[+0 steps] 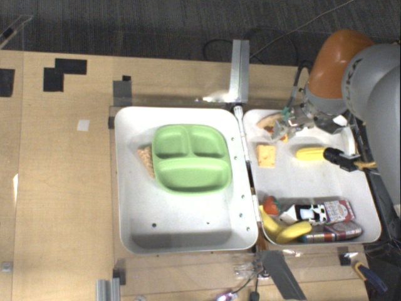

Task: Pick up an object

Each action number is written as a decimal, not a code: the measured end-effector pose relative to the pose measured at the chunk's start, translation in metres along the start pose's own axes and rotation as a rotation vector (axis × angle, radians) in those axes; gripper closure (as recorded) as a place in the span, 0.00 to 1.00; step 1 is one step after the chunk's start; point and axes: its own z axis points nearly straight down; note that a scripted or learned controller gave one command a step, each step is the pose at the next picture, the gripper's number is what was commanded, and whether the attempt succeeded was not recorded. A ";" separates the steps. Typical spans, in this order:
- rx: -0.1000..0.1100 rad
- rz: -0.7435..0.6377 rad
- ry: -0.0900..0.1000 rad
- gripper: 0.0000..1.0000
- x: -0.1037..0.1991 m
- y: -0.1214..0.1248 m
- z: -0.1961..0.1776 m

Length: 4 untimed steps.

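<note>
My gripper (283, 129) hangs low over the far left corner of the right bin (369, 199). Just to its left, partly under it, lies a brownish flat piece (269, 123); whether the two touch is hidden. A yellow-orange square cracker (266, 155) lies just in front of the gripper. To its right rests a short yellow oblong (309, 153). Along the bin's near wall lie a banana (287, 231), a small red fruit (270, 205), a black-and-white patterned bottle (308, 214), a red-labelled packet (339, 211) and a dark pen-like stick (332, 234).
The left bin (135, 187) bears a green divided tray (190, 157), with a tan wafer (146, 161) poking out from under its left edge. A metal post (240, 74) stands behind the wall between the bins. The grey arm (369, 74) crosses the right bin's far right corner.
</note>
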 end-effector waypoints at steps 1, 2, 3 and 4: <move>-0.008 0.096 0.000 1.00 0.064 0.017 -0.090; -0.004 0.232 0.000 1.00 0.054 -0.012 -0.258; -0.001 0.193 0.000 1.00 0.055 -0.038 -0.252; 0.000 0.246 0.001 1.00 0.069 -0.030 -0.236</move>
